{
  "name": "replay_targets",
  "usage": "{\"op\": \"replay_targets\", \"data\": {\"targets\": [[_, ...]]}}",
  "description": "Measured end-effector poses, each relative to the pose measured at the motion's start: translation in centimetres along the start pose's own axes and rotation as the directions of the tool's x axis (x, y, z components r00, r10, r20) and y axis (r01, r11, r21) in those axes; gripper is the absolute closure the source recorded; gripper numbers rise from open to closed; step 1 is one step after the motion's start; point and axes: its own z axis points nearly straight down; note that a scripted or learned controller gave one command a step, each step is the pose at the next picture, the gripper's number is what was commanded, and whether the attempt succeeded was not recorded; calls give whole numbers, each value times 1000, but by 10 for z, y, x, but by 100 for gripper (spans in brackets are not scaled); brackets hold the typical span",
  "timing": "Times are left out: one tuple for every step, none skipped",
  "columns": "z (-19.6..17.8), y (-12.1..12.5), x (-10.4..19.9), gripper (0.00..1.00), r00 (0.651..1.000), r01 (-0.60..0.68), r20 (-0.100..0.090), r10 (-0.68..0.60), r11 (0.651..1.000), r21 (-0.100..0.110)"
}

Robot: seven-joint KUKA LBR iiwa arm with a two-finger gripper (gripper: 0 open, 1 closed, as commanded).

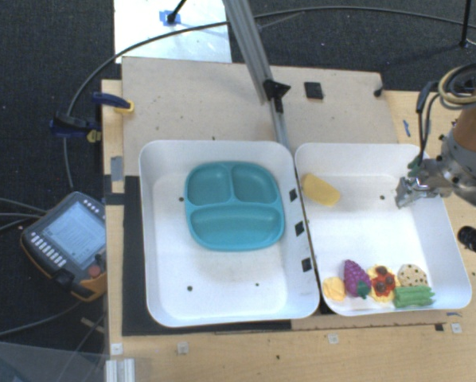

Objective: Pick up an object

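My gripper (408,192) hangs over the right bin (381,229), near its far right rim, with nothing seen in it. A pale yellow piece (321,189) lies at the bin's far left, well to the left of the gripper. Along the near edge lie a yellow round piece (333,288), purple grapes (354,277), a red and yellow piece (382,281), a spotted cookie (413,274) and a green pod (414,295). A teal divided plate (234,205) rests in the left bin (162,269).
A slanted metal pole (250,38) crosses above the far edge between the bins. Black clips (299,229) mark the shared wall of the bins. A teach pendant (67,241) sits off the bench at the left, with cables around it.
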Motion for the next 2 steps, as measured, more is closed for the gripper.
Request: {"op": "replay_targets", "data": {"targets": [[-54, 2, -1, 100, 1000, 2, -1, -2, 1000, 0], [-41, 2, 50, 100, 1000, 6, -4, -6, 1000, 6]]}}
